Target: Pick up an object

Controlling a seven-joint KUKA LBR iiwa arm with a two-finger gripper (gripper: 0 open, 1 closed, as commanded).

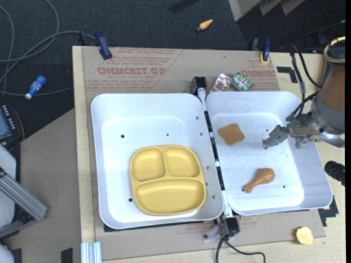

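The end effector (272,140) hovers in the right bin (312,163), grip unclear, holding nothing visible. The drumstick (259,180) lies below it, thin end lower-left. Cardboard-covered tabletop (137,70), dark carpet (82,10).

Two shallow white plastic bins sit side by side on the bench: a left bin (104,147) and a right bin (307,190). The left bin holds one yellow three-compartment plastic plate (167,179). The right bin holds two toy foods: one flat brown toast-like piece (231,133) near its left wall and one tan toy drumstick (259,179) nearer its front edge. Two blue clamps (102,45) (266,49) grip the bench's far edge, one toward each far corner.
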